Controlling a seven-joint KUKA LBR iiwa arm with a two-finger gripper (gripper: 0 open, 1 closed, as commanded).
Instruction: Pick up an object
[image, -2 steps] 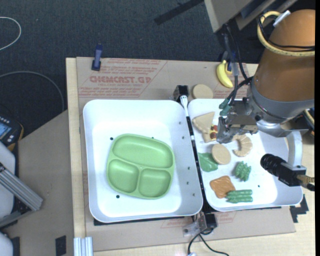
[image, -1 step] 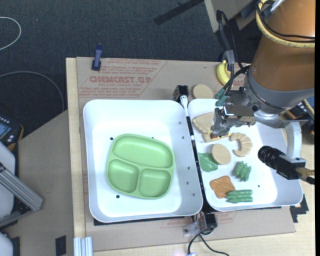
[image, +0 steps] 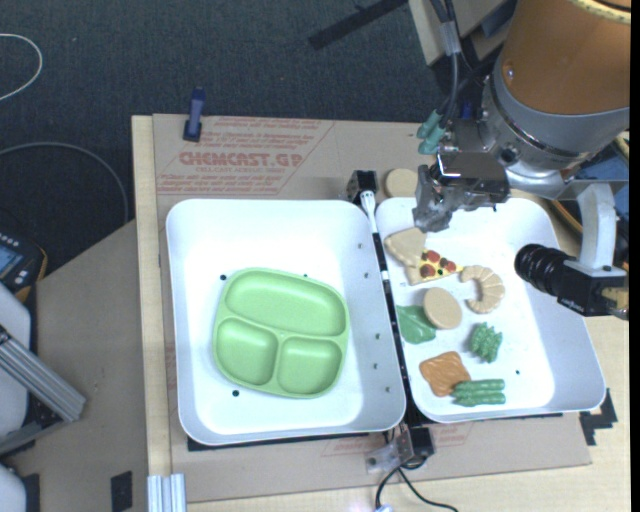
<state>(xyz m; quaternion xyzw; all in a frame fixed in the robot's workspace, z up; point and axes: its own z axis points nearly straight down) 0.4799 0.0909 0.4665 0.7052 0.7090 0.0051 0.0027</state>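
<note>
Hovering low over the far end of the right bin (image: 560, 300), the end effector (image: 432, 218) sits just above a tan, slice-shaped toy food piece (image: 403, 244). Its tips are dark and seen at a slant, so whether they are spread or pressed together cannot be told. Nothing is visibly pinched between them.

Landmark: the tan slice. Candidates for the pick all lie in the right bin relative to it:
- pizza-like piece with red and yellow spots (image: 434, 266), touching the slice on its near side;
- curved beige croissant piece (image: 485, 285), beyond the pizza piece, away from the left bin (image: 190, 250);
- round beige disc (image: 442, 308), nearer the camera than the slice;
- green leaf piece (image: 414, 324), just beside the disc;
- dark green ridged piece (image: 486, 342), orange-brown nugget (image: 444, 371) and green bean pod (image: 479, 392), well apart from the slice, toward the near rim.

The left bin holds a green divided plate (image: 280, 331), well apart from the slice.

Judgement: approach phase, no grasp confirmed; the slice looks the likeliest target.

Risks from here:
1. The slice lies flat and thin, so the tips may close above it or skid off its top.
2. The slice touches the pizza piece; a descent slightly off could nudge both or snag the wrong one.
3. The slice is near the bin's far wall and the divider between bins, so a tip could strike a rim.
4. Hard, smooth toy surfaces may slip out on lift.
</note>
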